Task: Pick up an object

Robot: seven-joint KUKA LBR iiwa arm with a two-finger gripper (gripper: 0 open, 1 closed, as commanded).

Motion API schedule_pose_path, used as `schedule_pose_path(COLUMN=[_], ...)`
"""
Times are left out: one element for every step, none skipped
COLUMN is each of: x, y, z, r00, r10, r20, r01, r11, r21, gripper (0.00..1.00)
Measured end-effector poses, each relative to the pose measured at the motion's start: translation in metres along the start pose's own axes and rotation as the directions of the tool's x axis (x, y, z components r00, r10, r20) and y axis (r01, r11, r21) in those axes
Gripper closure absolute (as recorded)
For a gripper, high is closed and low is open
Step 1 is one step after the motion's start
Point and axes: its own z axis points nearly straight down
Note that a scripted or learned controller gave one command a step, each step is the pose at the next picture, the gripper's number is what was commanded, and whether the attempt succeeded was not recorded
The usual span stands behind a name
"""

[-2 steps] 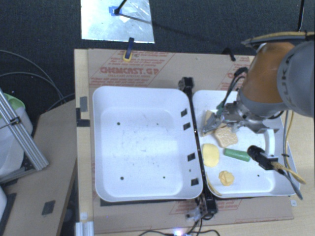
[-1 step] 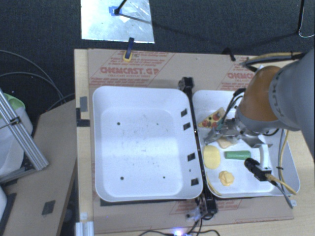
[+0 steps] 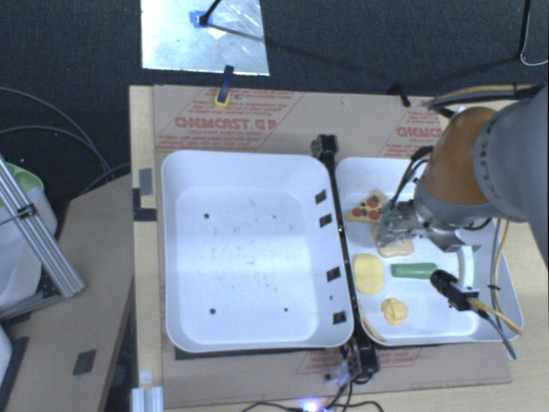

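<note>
The right bin (image 3: 369,172) holds several small toy foods. A pizza slice (image 3: 369,207) lies near its back left. A pale yellow round piece (image 3: 370,274) sits by the left wall, a green stick (image 3: 413,270) lies to its right, and a yellow lump (image 3: 395,311) rests near the front. A beige piece (image 3: 395,248) lies right under my gripper (image 3: 396,228), which reaches down from the grey arm at the right. The fingertips are low over that beige piece, and the wrist hides how they stand.
The left bin (image 3: 249,247) stands beside it, split off by a black divider with clips (image 3: 330,221). Black and yellow cables (image 3: 480,303) trail over the right bin's front right corner. A metal sheet (image 3: 203,22) lies on the dark floor behind the bench.
</note>
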Motion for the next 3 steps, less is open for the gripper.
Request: schedule_pose_path(x=[0.068,0.154,0.192], y=[-0.006,-0.032,-0.078], z=[-0.09,-0.101,-0.087], r00=[1.0,1.0,1.0], r10=[-0.01,-0.011,-0.007], r20=[-0.011,-0.011,-0.01], r01=[0.01,0.011,0.007], r11=[1.0,1.0,1.0], r21=[0.01,0.017,0.023], gripper=[1.0,1.0,1.0])
